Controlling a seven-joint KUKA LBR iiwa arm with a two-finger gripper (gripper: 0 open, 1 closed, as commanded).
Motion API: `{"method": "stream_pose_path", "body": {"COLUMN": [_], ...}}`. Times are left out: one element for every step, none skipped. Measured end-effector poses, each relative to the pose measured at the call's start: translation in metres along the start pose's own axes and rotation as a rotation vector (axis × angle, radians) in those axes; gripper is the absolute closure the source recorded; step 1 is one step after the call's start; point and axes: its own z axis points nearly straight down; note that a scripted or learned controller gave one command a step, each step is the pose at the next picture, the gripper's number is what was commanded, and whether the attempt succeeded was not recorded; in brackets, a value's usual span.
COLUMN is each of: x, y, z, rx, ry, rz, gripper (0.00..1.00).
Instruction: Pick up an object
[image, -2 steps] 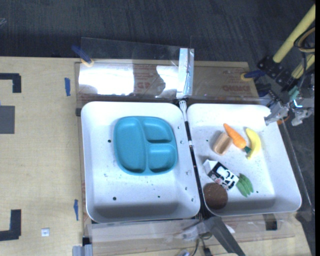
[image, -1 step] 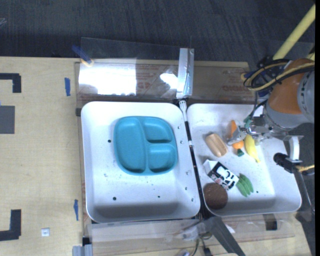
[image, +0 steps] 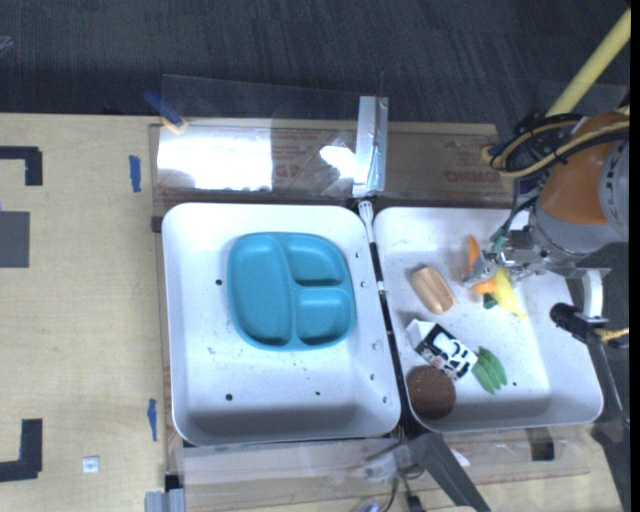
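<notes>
Blue divided tray (image: 292, 290) alone in left bin (image: 190, 330); in right bin (image: 570, 395), gripper (image: 497, 262), finger state impossible to tell, low over small orange-and-yellow toy (image: 498, 292), beside tan bread roll (image: 433, 289), black-white carton (image: 447, 350), green piece (image: 490, 369), brown ball (image: 432, 392).

You're looking at a robotics lab: a plywood table (image: 70, 300) with black tape markers (image: 22, 165), two white bins (image: 190, 400), and bundled arm cables (image: 530, 140).

Tan bread roll (image: 433, 289) (right bin)
</notes>
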Motion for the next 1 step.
{"method": "stream_pose_path", "body": {"x": [0.0638], "y": [0.0477], "z": [-0.1242], "rx": [-0.006], "ry": [0.001], "rz": [-0.001], "gripper": [1.0]}}
